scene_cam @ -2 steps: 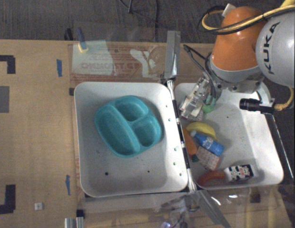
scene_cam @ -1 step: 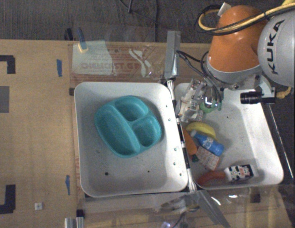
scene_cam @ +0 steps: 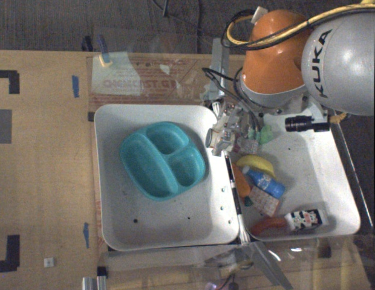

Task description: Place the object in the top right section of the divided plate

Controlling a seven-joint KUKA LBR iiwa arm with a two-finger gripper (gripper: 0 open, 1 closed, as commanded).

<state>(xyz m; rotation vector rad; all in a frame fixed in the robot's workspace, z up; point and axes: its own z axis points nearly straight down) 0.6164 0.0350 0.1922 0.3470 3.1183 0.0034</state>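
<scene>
- Gripper (scene_cam: 227,132) is seen hanging over the seam between the two bins, just under the orange wrist band (scene_cam: 273,52). Jaw state can't be told – too much metal clutter and blur there.
- No object can be made out in the grip.
- Divided plate (scene_cam: 164,159) lies to the left of the jaws and a bit below, in the left bin (scene_cam: 115,222). Teal, smooth plastic-looking, rounded outline, three shallow sections split by raised ridges. Near but not touching the gripper.
- Loose objects are piled below and to the right of the jaws in the right bin (scene_cam: 332,180): a yellow banana-shaped piece (scene_cam: 255,162) just beneath, a blue bottle-like item w/ white cap (scene_cam: 265,183) below that, an orange strip (scene_cam: 241,183) along the bin wall.
- Further below: a checkered flat pouch (scene_cam: 264,202), a red curved piece (scene_cam: 269,225), and a small white carton w/ dark print (scene_cam: 305,220).
- A pale green bit (scene_cam: 265,133) sits right beside the jaws, on their right.
- Both bins: white, shallow, matte, rounded corners, a few dark specks.
</scene>
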